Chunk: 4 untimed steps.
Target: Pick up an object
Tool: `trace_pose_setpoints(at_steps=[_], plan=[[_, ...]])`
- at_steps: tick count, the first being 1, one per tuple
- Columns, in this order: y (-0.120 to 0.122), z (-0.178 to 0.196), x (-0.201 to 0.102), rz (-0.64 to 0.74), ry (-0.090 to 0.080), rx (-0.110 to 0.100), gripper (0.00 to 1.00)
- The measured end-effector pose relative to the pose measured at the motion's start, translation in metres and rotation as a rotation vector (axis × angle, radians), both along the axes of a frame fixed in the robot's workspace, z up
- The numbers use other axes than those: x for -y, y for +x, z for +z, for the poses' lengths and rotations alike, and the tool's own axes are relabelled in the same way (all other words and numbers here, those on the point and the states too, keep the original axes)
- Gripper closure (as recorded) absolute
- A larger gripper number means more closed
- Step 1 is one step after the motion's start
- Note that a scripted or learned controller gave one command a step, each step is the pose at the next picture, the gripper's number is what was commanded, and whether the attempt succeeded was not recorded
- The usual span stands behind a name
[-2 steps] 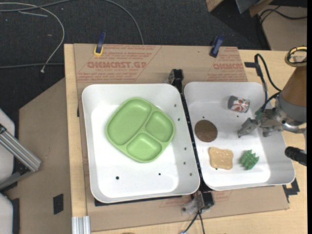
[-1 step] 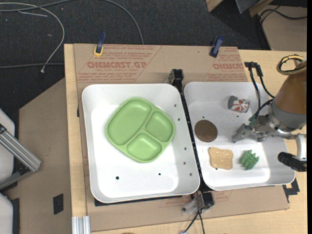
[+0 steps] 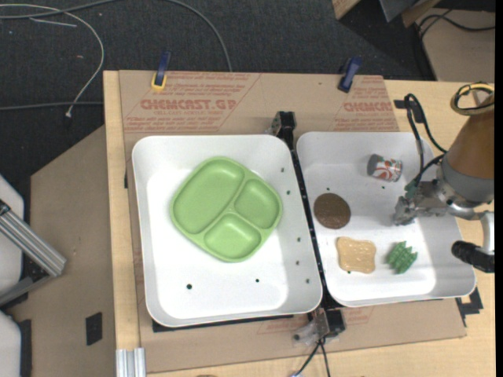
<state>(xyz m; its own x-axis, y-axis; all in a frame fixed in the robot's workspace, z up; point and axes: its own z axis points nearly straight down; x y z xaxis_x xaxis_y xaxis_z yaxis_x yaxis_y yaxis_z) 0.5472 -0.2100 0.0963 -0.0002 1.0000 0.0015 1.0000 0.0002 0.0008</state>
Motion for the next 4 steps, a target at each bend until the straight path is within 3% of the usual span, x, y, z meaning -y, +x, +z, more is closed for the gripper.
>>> trace_pose_setpoints(at_steps=[2, 3, 4], plan=[[0.007, 0.108, 0.014, 0.0, -0.005, 0.007, 1.0], [0.008, 0.108, 0.014, 0.001, -0.003, 0.002, 1.0], [0.017, 0.113, -0.039, 0.006, 0.002, -0.001, 1.0]])
